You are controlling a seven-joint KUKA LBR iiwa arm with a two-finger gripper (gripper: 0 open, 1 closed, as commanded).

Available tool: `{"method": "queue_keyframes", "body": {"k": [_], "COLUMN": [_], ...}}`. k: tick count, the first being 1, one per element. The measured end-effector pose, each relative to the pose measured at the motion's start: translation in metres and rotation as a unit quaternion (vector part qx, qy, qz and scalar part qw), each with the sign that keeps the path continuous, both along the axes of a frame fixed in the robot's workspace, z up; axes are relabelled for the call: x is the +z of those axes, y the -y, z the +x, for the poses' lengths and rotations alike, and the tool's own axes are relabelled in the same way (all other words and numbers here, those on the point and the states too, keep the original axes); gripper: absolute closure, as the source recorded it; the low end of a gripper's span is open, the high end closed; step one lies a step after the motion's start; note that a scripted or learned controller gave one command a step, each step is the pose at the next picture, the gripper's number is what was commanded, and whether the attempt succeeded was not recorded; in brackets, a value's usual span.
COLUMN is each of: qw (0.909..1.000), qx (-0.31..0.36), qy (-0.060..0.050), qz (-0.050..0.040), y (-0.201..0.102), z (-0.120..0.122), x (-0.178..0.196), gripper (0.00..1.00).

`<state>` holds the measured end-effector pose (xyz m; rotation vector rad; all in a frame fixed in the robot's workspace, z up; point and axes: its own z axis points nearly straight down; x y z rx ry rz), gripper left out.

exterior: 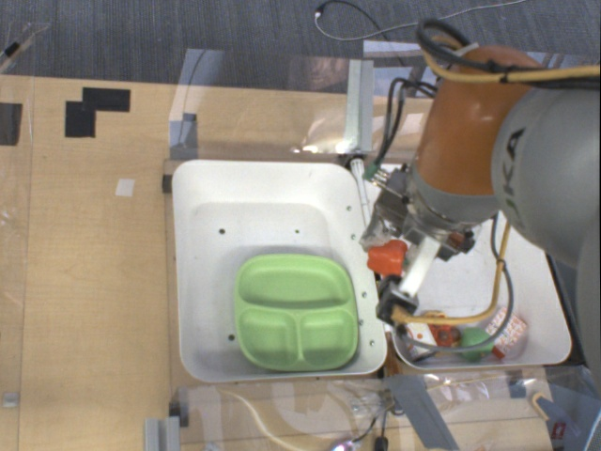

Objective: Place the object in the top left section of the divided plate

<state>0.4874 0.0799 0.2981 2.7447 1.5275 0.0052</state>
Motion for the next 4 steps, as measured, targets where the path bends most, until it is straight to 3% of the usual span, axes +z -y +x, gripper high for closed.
{"method": "queue_keyframes", "body": {"k": [1,2,3,4], "qw": [0.971,0.9402,0.9186,0.9187], "qx": [-0.239,-0.34,-0.395,-0.395], "qy": [-0.001,-0.003,0.0,0.001], "qz": [-0.0004,0.0002,0.0016,0.0019], "y": [0.039,0.018,0.018,0.018], "z": [0.017,-0.001,0.0,0.002], "x": [0.03,-0.115,0.074,0.085], "gripper": [1.0,1.0,1.0,1.0]}}
